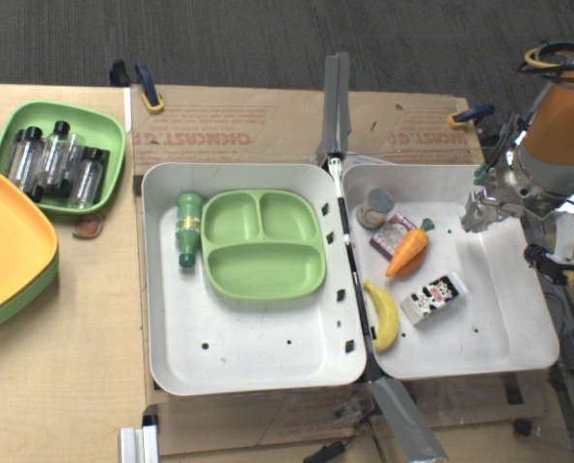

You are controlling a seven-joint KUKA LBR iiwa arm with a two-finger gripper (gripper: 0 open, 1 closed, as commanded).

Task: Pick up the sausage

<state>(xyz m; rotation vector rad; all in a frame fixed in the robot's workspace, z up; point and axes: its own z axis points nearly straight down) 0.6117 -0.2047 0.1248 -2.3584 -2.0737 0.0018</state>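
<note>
Gripper (477, 212) hung over the far right part of the right bin (504, 307), at the end of my grey arm with its orange band. From this angle I could not tell whether it was spread or pressed together; nothing showed in it.

Sausage (395, 228): what I took for it was the pinkish-red piece in the far left part of the same bin, well apart from my gripper, toward the divider between the bins. Carrot (409, 249) lay tilted across its near edge, touching it. A grey round piece (380, 201) sat just beyond it.

Nearer the camera: a banana (385, 316) along the bin's left wall, and a small white carton with black spots (433, 297) just beside it.

Left bin (171, 345) held a green divided plate (262, 244) and a green bottle (187, 228) lying just beside the plate's left edge.
</note>
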